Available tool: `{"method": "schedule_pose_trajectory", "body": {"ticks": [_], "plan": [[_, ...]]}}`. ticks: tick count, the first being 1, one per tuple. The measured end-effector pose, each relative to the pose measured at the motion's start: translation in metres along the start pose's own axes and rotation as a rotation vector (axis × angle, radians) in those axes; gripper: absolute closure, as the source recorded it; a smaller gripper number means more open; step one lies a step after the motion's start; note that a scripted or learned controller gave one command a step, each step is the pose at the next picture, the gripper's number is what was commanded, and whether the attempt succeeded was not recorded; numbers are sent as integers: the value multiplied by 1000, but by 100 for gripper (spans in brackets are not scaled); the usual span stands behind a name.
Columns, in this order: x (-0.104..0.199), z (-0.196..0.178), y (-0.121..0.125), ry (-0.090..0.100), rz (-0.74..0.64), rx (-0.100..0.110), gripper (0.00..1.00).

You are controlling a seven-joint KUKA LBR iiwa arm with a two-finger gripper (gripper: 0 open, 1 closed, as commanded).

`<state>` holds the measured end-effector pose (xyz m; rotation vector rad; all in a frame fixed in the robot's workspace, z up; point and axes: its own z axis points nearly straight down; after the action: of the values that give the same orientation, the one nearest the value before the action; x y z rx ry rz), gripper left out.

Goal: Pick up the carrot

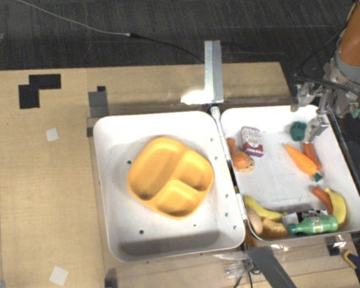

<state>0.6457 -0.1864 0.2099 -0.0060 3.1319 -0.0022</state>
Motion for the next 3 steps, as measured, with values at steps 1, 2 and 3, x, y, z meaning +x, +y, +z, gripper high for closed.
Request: {"method": "schedule_pose_trajectory", "body": {"ticks": [1,2,3], "plan": [[28,120,-1,-5,157,1,0],[25,107,1,-13,149,2,100],[112,95,22,4,236,-1,100]]}}
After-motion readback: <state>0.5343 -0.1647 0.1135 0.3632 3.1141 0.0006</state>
